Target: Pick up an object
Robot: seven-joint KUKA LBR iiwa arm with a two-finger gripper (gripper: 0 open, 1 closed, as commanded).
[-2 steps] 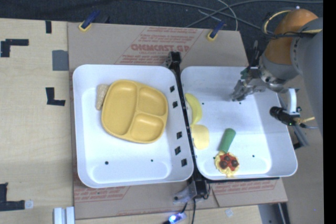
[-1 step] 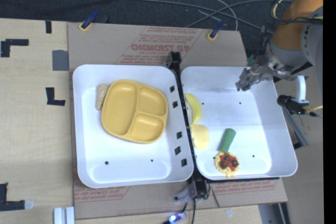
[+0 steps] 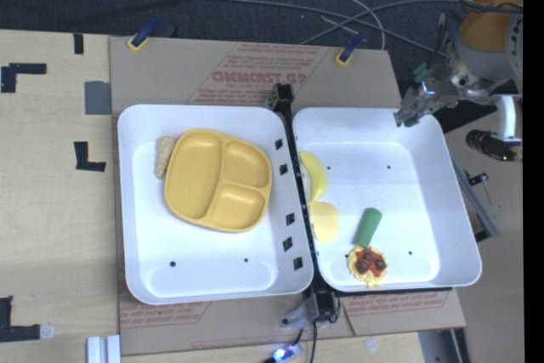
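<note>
Green cylinder point(image 3: 368, 225) lies tilted beside a small pizza point(image 3: 368, 263); whether tool point(image 3: 410, 116) grips anything, cannot tell.

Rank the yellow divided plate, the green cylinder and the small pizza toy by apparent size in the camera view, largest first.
1. Yellow divided plate, by far the largest.
2 and 3. Green cylinder and small pizza toy look about alike in area: the cylinder longer, the pizza wider. I would not rank them.

So the grey KUKA arm with the orange band point(image 3: 493, 4) sits in the upper right of the frame, wrist angled down-left, its dark two-finger gripper point(image 3: 410, 113) poking out at the right-middle.
</note>
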